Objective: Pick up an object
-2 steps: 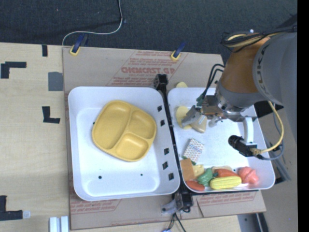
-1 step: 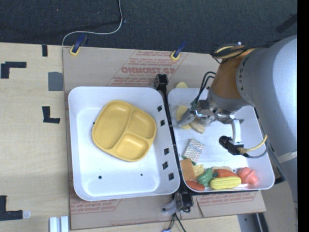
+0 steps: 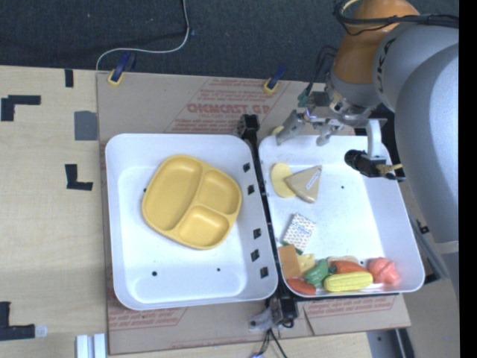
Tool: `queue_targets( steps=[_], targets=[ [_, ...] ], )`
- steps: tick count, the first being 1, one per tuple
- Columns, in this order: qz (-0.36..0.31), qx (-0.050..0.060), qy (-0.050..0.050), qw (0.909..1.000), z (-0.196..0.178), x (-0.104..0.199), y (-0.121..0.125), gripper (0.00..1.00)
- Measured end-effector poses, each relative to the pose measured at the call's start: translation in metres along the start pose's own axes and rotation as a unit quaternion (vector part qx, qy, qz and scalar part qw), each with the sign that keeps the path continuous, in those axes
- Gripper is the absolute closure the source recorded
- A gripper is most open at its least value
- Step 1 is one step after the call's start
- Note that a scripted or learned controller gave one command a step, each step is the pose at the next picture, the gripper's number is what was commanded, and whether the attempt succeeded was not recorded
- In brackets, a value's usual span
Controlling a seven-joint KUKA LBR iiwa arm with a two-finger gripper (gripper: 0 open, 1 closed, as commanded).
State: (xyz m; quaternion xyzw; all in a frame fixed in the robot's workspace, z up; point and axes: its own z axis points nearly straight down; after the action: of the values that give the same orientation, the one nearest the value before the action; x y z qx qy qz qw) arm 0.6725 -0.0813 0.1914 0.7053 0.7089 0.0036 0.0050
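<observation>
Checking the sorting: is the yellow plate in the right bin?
No. The yellow plate lies in the left bin; the right bin holds the toy food.

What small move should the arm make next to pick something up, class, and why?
Probably move the gripper toward the near side of the right bin and lower it over the tan wedge. The gripper sits at the bin's far edge, holding nothing, and the wedge is the closest item.
</observation>
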Motion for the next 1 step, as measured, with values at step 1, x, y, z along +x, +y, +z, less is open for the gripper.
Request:
queue_targets(
  steps=[1],
  targets=[
    [0.003, -0.001, -0.002, 1.0000, 0.1045, -0.0251, -0.0395, 0.00]
  ],
)
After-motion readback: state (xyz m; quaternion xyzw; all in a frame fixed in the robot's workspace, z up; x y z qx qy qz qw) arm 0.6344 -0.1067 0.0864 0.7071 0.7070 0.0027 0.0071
